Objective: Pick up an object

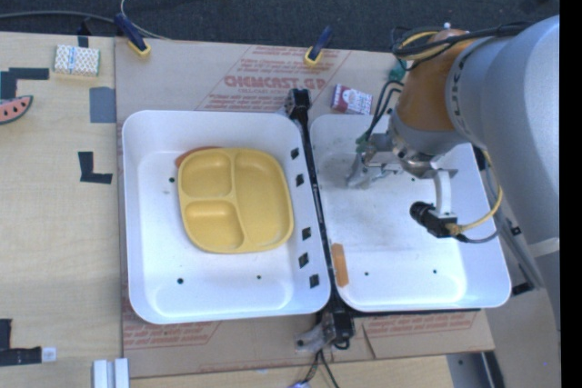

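Camera view: gripper (364, 173) low over right bin (400, 277) floor, can't tell its opening or any hold; yellow divided plate (235, 199) in left bin (145, 223), small orange piece (339, 264) at right bin's left edge.

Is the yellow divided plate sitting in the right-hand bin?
No, the yellow divided plate lies in the left bin; the gripper is over the right bin.

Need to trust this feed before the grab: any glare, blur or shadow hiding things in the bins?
Camera view: even lighting, no strong glare on the white bins; yellow tray sharp; gripper small and slightly soft, in the arm's faint shadow; orange piece clear.
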Available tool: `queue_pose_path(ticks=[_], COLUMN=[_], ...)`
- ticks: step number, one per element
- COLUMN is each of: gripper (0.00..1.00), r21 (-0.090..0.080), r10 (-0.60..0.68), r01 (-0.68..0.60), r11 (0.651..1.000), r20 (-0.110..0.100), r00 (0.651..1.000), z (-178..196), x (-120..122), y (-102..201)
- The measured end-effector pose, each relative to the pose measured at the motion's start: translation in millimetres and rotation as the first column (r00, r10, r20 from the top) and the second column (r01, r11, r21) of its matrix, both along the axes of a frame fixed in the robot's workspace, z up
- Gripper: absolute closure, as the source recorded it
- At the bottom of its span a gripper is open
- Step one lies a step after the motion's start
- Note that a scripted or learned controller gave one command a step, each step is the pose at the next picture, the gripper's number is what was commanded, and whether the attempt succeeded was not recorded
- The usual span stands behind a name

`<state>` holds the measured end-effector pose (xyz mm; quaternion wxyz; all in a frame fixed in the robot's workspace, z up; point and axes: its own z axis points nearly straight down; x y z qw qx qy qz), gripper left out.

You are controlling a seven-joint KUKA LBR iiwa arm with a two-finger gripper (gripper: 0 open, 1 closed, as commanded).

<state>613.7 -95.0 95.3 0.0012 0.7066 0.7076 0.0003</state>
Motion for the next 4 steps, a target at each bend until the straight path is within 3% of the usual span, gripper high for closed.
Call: queue_pose_path(ticks=[1, 2, 3, 4], gripper=[1.00, 1.00, 0.00, 1.00], r21=[0.003, 0.001, 0.000, 0.000], r10=[0.002, 0.001, 0.000, 0.002], r01=[-0.002, -0.001, 0.000, -0.002], r11=[1.000, 1.000, 1.000, 1.000], r20=[-0.002, -0.003, -0.003, -0.004], r00=[1.000, 1.000, 1.000, 1.000], z=[89.3, 88.6, 88.6, 98.1], x=[-16.6, 45.4, 45.4, 45.4], y=[88.3, 107.2, 106.7, 107.3])
